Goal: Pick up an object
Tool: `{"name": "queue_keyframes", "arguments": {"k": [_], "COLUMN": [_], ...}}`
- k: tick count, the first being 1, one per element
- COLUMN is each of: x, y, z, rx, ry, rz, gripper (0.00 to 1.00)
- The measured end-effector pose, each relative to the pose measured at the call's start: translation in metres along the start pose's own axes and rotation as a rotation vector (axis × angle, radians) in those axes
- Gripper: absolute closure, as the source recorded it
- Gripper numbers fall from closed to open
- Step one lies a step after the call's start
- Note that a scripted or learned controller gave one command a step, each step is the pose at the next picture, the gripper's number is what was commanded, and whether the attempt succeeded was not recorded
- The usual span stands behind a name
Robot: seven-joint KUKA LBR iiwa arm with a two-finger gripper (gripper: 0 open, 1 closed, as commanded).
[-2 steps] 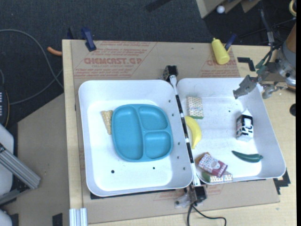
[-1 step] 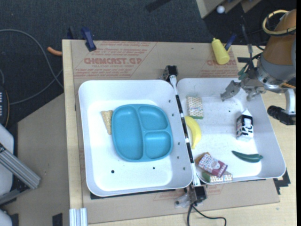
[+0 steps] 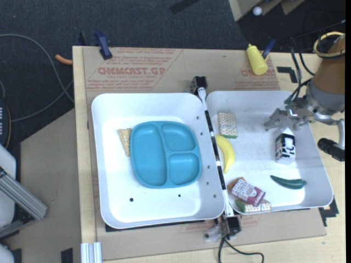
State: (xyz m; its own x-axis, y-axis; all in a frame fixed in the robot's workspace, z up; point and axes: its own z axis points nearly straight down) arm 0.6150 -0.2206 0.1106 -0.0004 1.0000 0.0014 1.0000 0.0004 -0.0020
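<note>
- Left half of the frame: the left bin [image 3: 109, 201] carries a blue divided plate [image 3: 164, 153] at its centre, with a tan waffle-like cracker [image 3: 124, 139] tucked against the plate's left edge.
- Centre of the frame: along the left side of the right bin [image 3: 258, 106] lie a speckled cracker square [image 3: 227, 124], a banana [image 3: 226, 152] just below it, and a red patterned packet [image 3: 248, 193] at the lower edge.
- Right of centre: a small black-and-white carton [image 3: 285, 147] stands in the bin, looking rigid and boxy, with flat sides a two-finger grasp could pinch; a green pepper [image 3: 289, 182] lies just below it.
- Upper right: the gripper [image 3: 286, 119] hangs directly above the carton, apart from it, fingers spread wide and holding nothing.
- Step in hand, as I judge it: the approach before the grasp, with the carton the likeliest target.
- The next move calls for a straight descent so the fingers straddle the carton, then a close; the carton could tip if one finger lands on its top.
</note>
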Motion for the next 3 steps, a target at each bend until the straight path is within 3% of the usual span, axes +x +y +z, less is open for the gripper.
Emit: {"name": "queue_keyframes", "arguments": {"k": [1, 3], "x": [0.016, 0.016], "y": [-0.019, -0.067], "z": [0.023, 0.022], "rx": [-0.01, -0.014], "ry": [-0.006, -0.007], "rz": [0.001, 0.0], "gripper": [0.0, 0.0]}}
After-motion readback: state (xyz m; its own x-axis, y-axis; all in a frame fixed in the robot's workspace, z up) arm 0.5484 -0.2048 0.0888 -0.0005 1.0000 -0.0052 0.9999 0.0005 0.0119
